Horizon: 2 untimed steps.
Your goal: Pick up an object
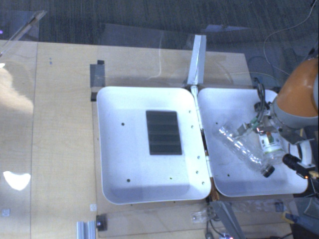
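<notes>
Though crumpled, clear plastic bottle [242, 146].

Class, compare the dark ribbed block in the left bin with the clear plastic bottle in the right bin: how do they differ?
The dark ribbed block is opaque, near black and rectangular; the clear plastic bottle is see-through and rounded. The block sits square to its left bin, near the middle; the bottle lies on its side at a slant in the right bin, beside the gripper. Both rest on white bin floors.
</notes>
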Each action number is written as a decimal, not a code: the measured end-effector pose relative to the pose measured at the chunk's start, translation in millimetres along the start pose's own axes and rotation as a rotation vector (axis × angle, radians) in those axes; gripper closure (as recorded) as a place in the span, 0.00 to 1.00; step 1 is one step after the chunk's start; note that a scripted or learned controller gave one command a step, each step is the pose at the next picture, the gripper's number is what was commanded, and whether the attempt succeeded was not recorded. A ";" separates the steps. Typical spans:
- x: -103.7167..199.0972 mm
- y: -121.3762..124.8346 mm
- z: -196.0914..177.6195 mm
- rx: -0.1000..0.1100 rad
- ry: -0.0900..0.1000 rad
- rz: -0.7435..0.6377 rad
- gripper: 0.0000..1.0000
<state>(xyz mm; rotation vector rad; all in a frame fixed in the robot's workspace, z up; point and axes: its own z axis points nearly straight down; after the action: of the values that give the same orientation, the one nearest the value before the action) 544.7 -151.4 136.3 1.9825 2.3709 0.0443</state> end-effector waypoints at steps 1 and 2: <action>7.8 8.1 1.3 -0.008 -0.001 -0.049 0.00; -32.5 22.6 27.5 0.031 0.032 -0.083 0.00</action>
<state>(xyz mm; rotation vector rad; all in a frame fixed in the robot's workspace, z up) 574.2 -179.7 110.7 1.9081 2.4858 0.0372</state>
